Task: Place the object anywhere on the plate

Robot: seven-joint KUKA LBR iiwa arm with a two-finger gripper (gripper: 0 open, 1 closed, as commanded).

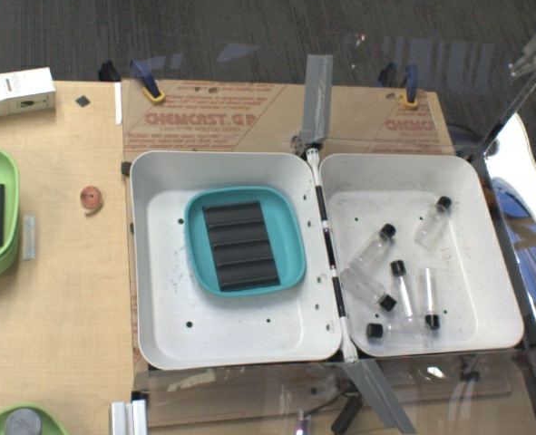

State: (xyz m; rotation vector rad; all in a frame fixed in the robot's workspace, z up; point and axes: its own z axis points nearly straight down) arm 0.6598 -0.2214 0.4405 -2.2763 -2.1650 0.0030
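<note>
A: How far along is it?

B: Hardly begun, I'd judge. The teal plate [246, 243] sits in the left bin [159, 324] with a dark ribbed block [240, 246] on it, and none of the little vials [432, 222] has reached it. They all lie loose in the right bin [485, 324], well apart from the plate, black caps pointing every way.

A: How many vials?

B: Five or six, perhaps; clear plastic on white is hard to count.

A: And the pincer, open or closed?

B: I cannot tell. So picking one vial, carrying it across the divider and setting it down is all left.

A: Any writing?

B: The cardboard sheet [213, 116] behind the bins reads "CHEMCAST GP" in red, and the same print starts again at its right end.
</note>
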